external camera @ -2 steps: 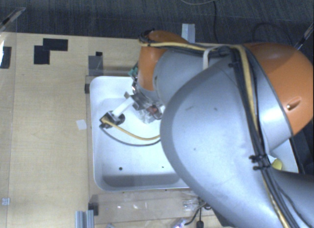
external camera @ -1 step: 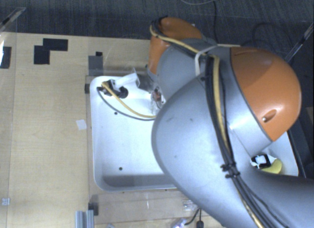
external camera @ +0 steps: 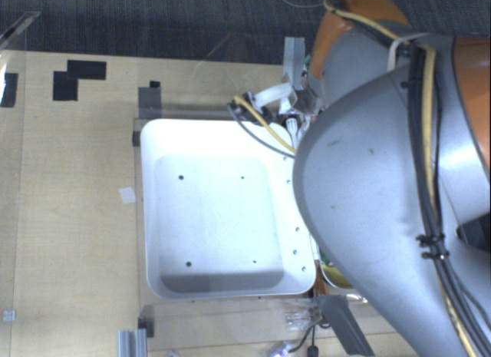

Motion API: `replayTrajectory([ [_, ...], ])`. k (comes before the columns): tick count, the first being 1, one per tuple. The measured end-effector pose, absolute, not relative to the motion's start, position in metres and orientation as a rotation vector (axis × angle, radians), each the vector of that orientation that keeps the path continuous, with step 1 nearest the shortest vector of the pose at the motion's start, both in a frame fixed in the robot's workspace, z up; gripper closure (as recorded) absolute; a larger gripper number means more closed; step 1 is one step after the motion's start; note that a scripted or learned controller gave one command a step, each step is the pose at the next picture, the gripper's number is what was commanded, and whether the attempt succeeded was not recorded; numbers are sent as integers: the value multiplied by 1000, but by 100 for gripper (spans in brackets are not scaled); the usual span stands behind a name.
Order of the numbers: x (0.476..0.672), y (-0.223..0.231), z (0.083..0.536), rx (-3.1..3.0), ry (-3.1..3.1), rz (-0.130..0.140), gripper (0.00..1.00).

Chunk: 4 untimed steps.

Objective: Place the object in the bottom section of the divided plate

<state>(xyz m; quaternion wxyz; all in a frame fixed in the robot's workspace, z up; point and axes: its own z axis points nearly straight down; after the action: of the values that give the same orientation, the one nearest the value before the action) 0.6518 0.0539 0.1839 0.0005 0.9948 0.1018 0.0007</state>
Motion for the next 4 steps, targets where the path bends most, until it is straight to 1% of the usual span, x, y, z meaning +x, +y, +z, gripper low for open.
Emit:
replayTrajectory([
  [1, 652, 54, 184, 3125, 319, 1, 0],
  [2, 653, 54, 192, 3125, 325, 1, 100],
  [3, 655, 71, 183, 3126, 323, 1, 100],
  [4, 656, 71, 183, 3126, 322, 0, 0],
])
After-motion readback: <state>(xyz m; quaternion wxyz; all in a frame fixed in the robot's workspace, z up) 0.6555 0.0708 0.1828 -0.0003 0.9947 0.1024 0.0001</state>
